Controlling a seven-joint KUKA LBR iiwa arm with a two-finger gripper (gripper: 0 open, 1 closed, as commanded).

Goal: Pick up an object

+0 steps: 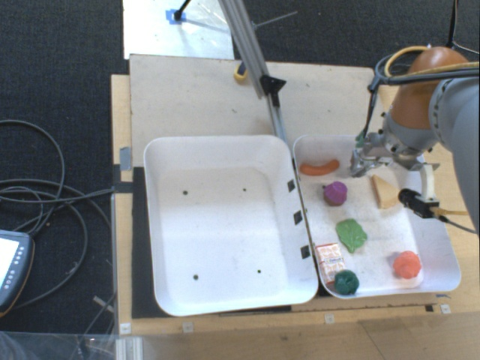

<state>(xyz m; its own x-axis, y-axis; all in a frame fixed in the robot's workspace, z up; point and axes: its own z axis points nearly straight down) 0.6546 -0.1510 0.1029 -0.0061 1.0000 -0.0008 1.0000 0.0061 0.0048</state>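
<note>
From my screen the bench (195, 96) is the biggest thing, a pale board with a matte, speckled face; on it sit two shallow white bins of smooth moulded plastic with rounded corners. The left bin (225, 223) lies well to the left of the pincer; the right bin (442, 261) lies under it and carries all the small items. The grey arm (450, 103) with its orange band comes in from the right; the pincer (365, 158) hangs over the upper part of the right bin, and I cannot tell how it is set.

The orange sausage (320, 168) lies just left of the pincer, smooth and slightly curved, long axis roughly left to right; a tan wedge (384, 191) lies just below the pincer; a crumpled green piece (351, 235) sits further below; a red-and-white packet (329, 259) has print too small to read; a round orange ball (406, 265), a purple ball (335, 193) and a dark green ball (346, 281) complete the lot.
</note>
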